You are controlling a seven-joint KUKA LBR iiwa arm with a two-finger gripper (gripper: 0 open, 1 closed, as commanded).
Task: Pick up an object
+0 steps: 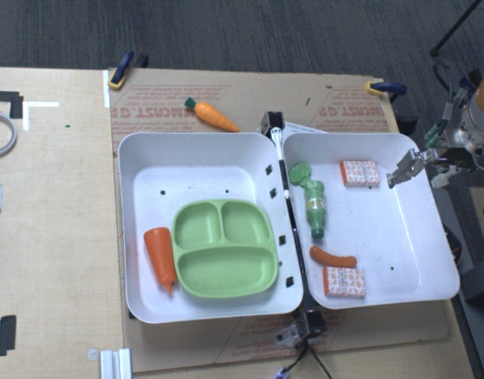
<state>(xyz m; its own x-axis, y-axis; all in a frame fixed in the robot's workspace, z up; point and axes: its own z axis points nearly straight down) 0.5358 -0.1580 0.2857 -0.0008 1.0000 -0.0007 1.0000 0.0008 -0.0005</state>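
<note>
Pincer (415, 166) above right bin's (431, 235) edge, apparently holding nothing.

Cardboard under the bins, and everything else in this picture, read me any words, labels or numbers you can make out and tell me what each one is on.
Red print on the cardboard sheet, left of the carrot: upside down and too blurred to read.
Red print on the same sheet above the right bin: likewise too blurred.
The two red-and-white packets: patterned, with no readable text.
Green bottle: no readable label.

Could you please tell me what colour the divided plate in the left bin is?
The three-compartment plastic plate is light green, clearest in the camera view.
</note>
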